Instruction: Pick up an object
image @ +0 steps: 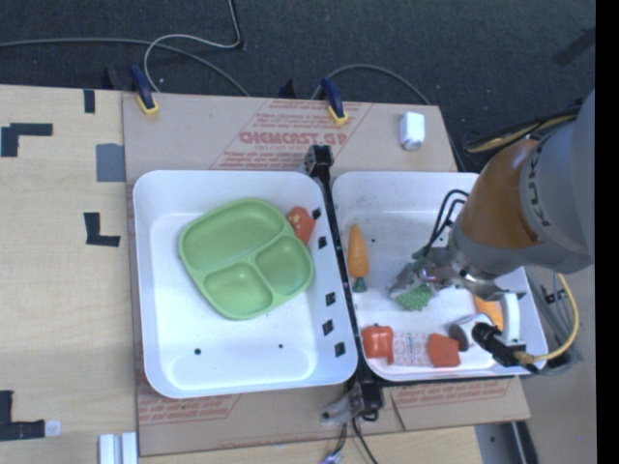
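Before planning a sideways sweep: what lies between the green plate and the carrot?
In the camera view, a small red piece and the bins' shared rims lie between green plate and carrot.

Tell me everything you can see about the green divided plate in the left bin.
The green divided plate is light green and looks like matte plastic, with rounded corners and three compartments: one large, two smaller. It lies flat and right side up, turned at a slant, in the upper middle of the left bin. A small red-orange toy sits against its upper right rim. Its compartments hold nothing.
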Controlling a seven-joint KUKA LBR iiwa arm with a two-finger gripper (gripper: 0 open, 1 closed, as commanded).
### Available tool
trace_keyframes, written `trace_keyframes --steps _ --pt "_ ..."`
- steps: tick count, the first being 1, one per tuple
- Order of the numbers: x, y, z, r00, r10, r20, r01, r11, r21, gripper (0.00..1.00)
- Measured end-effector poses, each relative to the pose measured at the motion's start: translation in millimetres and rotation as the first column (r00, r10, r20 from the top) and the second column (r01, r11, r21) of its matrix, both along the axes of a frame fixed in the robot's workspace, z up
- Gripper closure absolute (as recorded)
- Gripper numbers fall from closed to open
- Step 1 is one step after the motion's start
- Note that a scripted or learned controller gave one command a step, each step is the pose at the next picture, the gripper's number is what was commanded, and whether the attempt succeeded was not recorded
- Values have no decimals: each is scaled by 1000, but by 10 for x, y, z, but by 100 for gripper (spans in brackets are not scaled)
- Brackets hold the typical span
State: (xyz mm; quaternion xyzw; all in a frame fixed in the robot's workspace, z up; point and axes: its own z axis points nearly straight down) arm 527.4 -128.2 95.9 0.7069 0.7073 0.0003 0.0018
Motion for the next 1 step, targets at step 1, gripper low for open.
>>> trace_keyframes --steps 1 --pt "321 1187 887 1000 4 -2 -4 1000 4 100"
